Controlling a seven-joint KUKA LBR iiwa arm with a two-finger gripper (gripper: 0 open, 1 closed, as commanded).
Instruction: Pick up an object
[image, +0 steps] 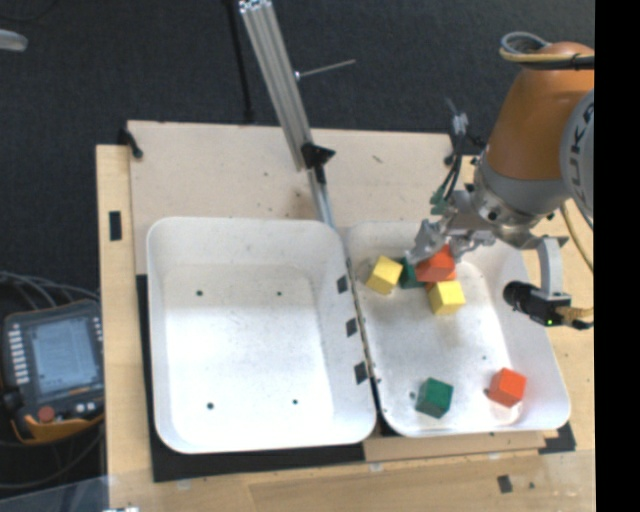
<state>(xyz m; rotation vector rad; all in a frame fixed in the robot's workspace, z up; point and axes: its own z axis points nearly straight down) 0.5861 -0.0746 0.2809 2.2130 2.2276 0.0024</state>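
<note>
You see the gripper low in the right bin, its fingers seemingly pinching the orange block crowded between two yellow blocks, likely because that cluster offers the nearest target.

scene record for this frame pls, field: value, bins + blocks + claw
left bin: white, shallow, no blocks seen in it
right bin: white, shallow, holds all the blocks
yellow blocks: one near the divider, one just below the claw
orange blocks: one right at the claw, one near the front right corner
green blocks: one near the front, one partly hidden between the yellow and orange blocks
claw: over the back cluster in the right bin; grasp not confirmed
arm: enters from the right
</note>
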